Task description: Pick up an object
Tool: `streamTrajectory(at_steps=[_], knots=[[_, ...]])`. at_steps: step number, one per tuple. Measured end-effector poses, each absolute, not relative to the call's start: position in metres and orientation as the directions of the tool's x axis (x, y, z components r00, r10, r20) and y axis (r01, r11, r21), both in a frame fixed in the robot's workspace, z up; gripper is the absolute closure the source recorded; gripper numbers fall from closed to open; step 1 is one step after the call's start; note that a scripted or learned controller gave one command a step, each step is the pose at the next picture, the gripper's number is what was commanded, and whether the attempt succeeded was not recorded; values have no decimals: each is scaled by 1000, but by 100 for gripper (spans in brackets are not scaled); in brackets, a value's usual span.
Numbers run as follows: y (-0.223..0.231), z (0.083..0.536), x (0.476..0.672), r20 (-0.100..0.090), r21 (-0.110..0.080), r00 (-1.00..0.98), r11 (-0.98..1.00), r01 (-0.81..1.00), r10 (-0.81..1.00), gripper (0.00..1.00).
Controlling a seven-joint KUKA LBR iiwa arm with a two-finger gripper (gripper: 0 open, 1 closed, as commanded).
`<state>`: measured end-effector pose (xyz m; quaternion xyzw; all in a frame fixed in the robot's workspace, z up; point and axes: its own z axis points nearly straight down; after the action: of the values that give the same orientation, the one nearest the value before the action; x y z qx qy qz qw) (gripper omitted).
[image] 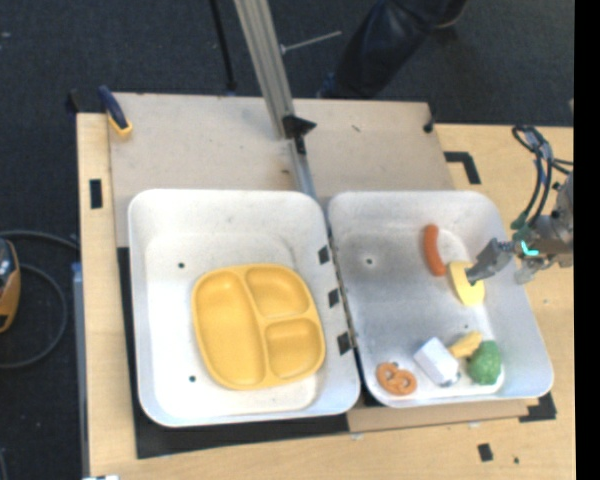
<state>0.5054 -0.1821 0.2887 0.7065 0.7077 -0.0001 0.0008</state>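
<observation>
At the right of the frame the end effector (488,260) reaches over the right bin (400,238), its tip touching or just above a yellow piece (467,286); how far open it is I cannot tell, and nothing clearly sits between its fingers. An orange sausage (434,249) lies just beside it, so a close could nudge either piece away or catch the bin's wall. A pretzel (396,378), white block (437,360) and green item (485,362) crowd the lower right. The left bin (160,268) holds a yellow divided tray (257,324). The wooden surface (210,143) stands on dark carpet (60,28), a metal post (263,48) rising at top centre
</observation>
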Motion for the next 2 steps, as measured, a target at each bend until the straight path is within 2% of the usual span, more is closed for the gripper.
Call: streamTrajectory(at_steps=[1,2], knots=[[-182,289,506,-1,2,-2,2,1000,1000,0],[-193,234,509,-1,-3,0,0,1000,1000,0]])
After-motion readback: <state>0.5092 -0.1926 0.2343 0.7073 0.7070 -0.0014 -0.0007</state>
